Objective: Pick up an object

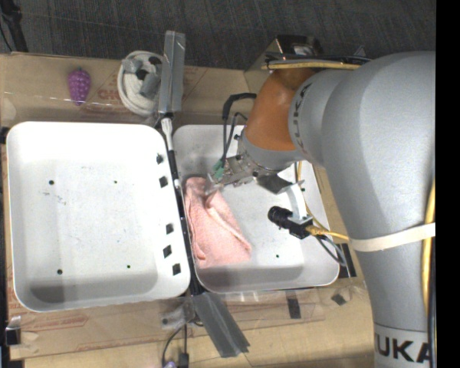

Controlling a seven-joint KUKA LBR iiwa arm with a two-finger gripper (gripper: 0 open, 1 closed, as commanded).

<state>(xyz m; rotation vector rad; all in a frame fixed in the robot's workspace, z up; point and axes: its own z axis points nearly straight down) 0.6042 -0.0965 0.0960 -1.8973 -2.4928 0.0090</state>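
A crumpled pink cloth [215, 225] lies along the left wall of the right bin [291, 271]. My gripper [221, 176] is low in that bin, right at the cloth's upper end, where the fabric bunches up against it. The grey arm with its orange band [272, 121] reaches in from the right above the bin.
The left bin [84, 213] sits beside the right one, split from it by a grey divider rail [176, 205]. Outside the bins, on the cardboard at the back left, rest a purple object [79, 85] and a white coil [140, 81].
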